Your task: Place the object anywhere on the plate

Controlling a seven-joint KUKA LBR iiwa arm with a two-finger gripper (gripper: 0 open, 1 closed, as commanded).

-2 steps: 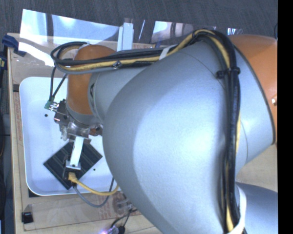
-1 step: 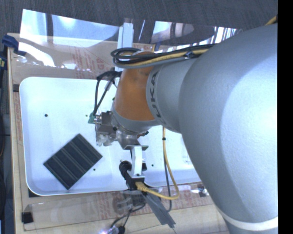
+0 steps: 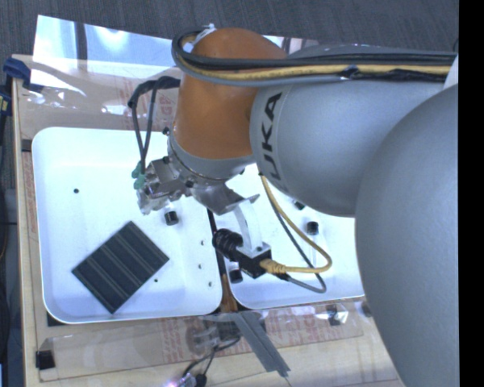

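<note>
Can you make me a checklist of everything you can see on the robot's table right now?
Surface: two white bins side by side; left bin, right bin mostly covered by the arm.
Job's things: dark ribbed plate lies flat in the left bin, lower part; object to place, nothing seen for sure.
Clutter: small dark bit near the gripper.
Gripper: gripper hangs over the left bin, above the plate's far corner; too blurred to judge.
Cables: black loop and yellow cable along the arm.
Surroundings: wooden bench, dark carpet.
</note>
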